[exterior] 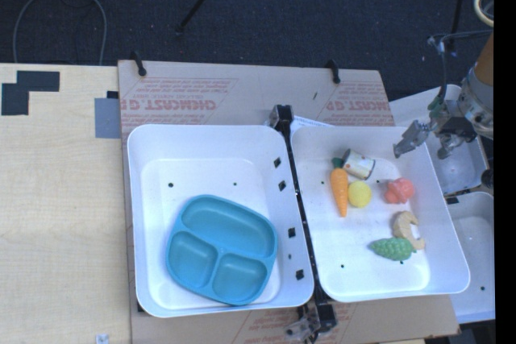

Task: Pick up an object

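The right bin (451,254) holds several toy foods: an orange carrot (340,191), a yellow ball (359,194), a small white and green piece (357,166), a pink piece (399,190), a tan curved piece (407,228) and a green bumpy piece (393,248). My gripper (426,139) hangs over the right bin's far right rim, its two fingers spread apart with nothing between them. It is up and to the right of the pink piece, apart from every object.
The left bin (153,149) holds a blue divided tray (221,249). A black divider (292,197) separates the two bins. Brown cardboard (242,97) lies behind them, and a pale wood bench top (56,205) lies to the left.
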`<control>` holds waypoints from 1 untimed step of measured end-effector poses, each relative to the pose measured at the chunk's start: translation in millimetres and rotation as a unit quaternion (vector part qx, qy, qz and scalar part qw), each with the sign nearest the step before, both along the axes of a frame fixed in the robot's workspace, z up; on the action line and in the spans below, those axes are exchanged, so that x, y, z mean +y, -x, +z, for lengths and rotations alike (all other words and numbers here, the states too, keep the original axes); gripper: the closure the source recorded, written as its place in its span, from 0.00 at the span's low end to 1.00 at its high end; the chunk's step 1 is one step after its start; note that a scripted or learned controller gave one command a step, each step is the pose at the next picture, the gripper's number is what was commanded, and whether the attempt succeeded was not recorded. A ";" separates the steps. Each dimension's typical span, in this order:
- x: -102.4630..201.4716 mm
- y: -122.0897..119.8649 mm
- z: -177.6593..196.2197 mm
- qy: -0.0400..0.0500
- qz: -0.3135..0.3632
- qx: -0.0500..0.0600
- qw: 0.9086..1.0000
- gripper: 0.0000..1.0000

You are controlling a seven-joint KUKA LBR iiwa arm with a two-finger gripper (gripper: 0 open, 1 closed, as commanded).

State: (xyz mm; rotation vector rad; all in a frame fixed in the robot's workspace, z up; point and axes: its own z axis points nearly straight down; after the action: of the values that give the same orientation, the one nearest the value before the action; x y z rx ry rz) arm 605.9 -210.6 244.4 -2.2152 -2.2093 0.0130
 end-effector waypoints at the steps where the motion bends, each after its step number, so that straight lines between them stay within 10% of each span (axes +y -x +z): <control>1: 0.3 -2.2 8.5 0.001 0.001 -0.006 1.000 0.00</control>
State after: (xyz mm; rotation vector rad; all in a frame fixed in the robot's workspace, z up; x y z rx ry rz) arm 608.1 -210.2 252.9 -2.2200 -2.2197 0.0017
